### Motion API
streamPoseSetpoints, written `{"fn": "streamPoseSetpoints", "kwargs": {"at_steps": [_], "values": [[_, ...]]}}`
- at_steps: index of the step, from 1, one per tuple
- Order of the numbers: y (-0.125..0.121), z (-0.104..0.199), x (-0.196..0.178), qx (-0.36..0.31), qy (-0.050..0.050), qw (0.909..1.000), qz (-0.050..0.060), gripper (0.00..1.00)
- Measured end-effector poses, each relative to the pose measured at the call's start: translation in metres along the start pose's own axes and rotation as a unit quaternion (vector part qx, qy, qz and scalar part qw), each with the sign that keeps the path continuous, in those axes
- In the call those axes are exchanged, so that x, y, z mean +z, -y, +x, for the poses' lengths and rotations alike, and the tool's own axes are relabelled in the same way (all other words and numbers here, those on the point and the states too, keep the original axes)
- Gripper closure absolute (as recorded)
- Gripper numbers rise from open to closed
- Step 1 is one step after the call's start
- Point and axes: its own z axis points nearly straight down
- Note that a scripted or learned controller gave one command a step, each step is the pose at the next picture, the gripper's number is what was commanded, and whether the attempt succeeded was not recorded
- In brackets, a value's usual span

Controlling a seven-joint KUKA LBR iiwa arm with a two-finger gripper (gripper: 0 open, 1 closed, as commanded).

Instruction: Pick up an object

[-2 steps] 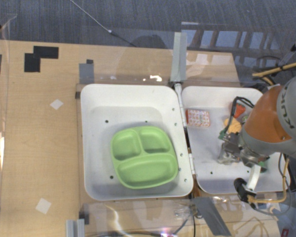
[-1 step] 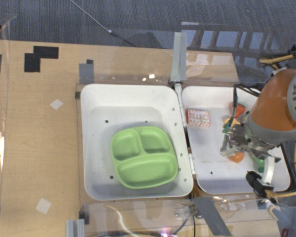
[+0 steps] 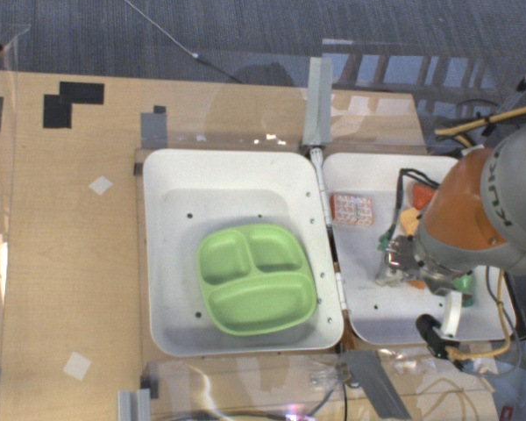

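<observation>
A green divided plate [image 3: 257, 279] lies in the left white bin [image 3: 171, 191]. In the right white bin [image 3: 368, 323] a small pink-and-white patterned packet [image 3: 351, 209] lies near the divider. An orange item [image 3: 414, 218] and a green item [image 3: 463, 281] peek out from under the arm. My gripper [image 3: 394, 266] hangs low over the middle of the right bin, below the orange wrist band [image 3: 456, 207], close to the bin floor. The arm's bulk hides the objects directly beneath it.
A metal divider [image 3: 327, 235] separates the two bins. Clear plastic walls rise behind the bins. Cables [image 3: 473, 345] trail along the right bin's front right corner. Bare wooden bench [image 3: 61, 253] lies to the left.
</observation>
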Motion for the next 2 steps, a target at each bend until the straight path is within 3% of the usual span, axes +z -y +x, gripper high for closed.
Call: {"fn": "streamPoseSetpoints", "kwargs": {"at_steps": [1, 2], "values": [[0.011, 0.008, -0.094, -0.051, 0.001, 0.9987, 0.004, 1.00], [0.023, 0.064, -0.122, -0.106, 0.001, 0.9944, 0.004, 1.00]]}}
